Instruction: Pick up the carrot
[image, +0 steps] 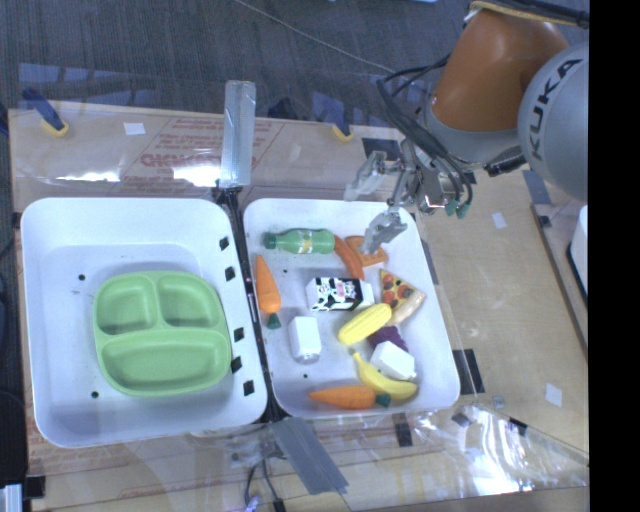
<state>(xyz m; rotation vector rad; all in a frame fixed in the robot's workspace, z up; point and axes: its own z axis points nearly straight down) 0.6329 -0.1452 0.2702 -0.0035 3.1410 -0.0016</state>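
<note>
Three orange carrot-like pieces lie in the right bin (440, 345). One carrot (266, 286) lies along the bin's left wall, green tip toward the front. Another carrot (342, 397) lies flat at the front edge beside the banana. A third orange piece (351, 257) sits near the back, just right of the green bottle. My gripper (374, 205) hovers over the bin's back right corner, open with nothing between its fingers. Its lower fingertip (384, 230) hangs right above that third orange piece.
The right bin also holds a green bottle (300, 241), a black-and-white carton (334, 293), a pizza slice (398, 292), corn (364, 323), a banana (376, 378), a white block (306, 337) and a purple-and-white item (392, 357). A green divided plate (160, 333) lies in the left bin.
</note>
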